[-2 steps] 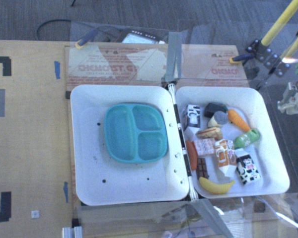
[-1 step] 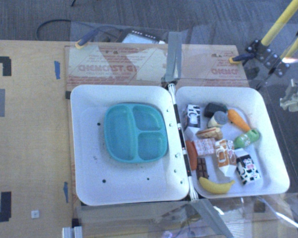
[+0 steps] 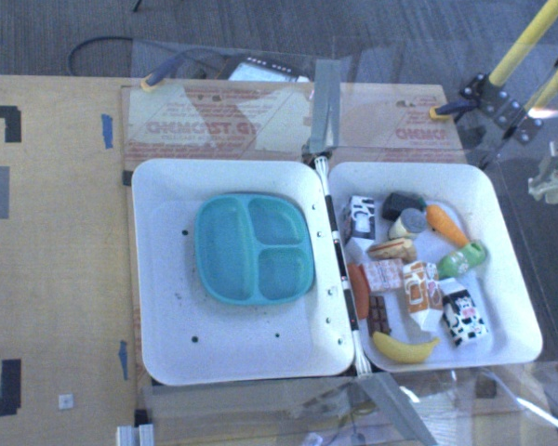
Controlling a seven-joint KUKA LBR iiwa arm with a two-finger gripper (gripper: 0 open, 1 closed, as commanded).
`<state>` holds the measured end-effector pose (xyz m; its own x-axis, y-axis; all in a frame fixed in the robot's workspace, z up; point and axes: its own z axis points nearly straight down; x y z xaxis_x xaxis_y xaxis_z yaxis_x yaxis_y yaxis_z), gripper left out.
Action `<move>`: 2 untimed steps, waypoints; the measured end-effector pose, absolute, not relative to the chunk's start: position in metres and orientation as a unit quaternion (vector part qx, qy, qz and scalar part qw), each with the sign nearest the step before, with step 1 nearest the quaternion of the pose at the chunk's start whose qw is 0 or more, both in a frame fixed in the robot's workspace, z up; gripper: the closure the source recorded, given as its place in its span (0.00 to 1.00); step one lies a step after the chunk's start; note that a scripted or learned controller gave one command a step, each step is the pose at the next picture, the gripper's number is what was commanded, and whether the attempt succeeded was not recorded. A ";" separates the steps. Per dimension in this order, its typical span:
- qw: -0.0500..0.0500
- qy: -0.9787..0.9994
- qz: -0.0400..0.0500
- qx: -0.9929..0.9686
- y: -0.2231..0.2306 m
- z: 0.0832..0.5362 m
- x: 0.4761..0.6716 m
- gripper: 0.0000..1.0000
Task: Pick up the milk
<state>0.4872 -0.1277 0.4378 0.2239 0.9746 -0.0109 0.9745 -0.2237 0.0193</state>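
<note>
Since the milk carton sits down in the bin with nothing gripping it, I'd say the pick hasn't started, so reach, grasp and lift are all left to do

Going left to right: the counter is bare wood on that side, then the left bin with just a teal divided plate in the middle, lots of free room around it. Right bin is the crowded one. Another black-and-white carton stands near the dividing wall, so it could get confused with the target. I'm betting the cow-spotted one at the lower right is the milk. It lies tilted, near the bin's right wall, a banana just beside its lower left and an orange-printed box close on the left. A green toy is a bit above it. The most open side looks like the right and the front corner, though the wall there limits clearance

As for the hand, I can't tell whether it's apart or together
</note>
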 end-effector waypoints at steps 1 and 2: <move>0.013 0.624 0.002 0.782 -0.127 0.448 0.488 1.00; -0.001 0.429 -0.001 0.903 -0.163 0.398 0.480 1.00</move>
